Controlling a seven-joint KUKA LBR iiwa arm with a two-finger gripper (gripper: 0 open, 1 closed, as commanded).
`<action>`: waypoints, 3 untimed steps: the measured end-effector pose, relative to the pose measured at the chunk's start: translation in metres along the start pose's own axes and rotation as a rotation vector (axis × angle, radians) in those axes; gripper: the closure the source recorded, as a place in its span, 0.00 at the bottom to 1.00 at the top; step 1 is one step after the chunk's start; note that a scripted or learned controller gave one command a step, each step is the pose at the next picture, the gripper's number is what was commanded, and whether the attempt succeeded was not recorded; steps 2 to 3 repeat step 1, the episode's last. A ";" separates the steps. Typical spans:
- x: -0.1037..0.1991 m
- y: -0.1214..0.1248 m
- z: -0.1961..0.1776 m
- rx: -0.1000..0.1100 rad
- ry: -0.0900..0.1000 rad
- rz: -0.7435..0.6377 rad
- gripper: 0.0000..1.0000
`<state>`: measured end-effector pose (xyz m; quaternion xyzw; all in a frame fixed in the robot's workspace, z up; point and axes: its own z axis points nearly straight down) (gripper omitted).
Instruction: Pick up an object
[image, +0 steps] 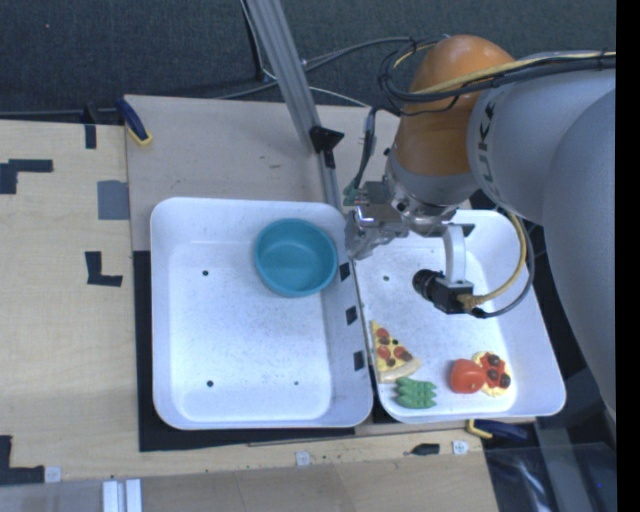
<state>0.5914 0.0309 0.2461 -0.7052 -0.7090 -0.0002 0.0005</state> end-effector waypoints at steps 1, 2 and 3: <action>0.057 -0.014 0.001 0.001 -0.001 0.001 1.00; 0.057 -0.014 0.001 0.001 -0.001 0.001 1.00; 0.057 -0.014 0.001 0.001 -0.001 0.001 1.00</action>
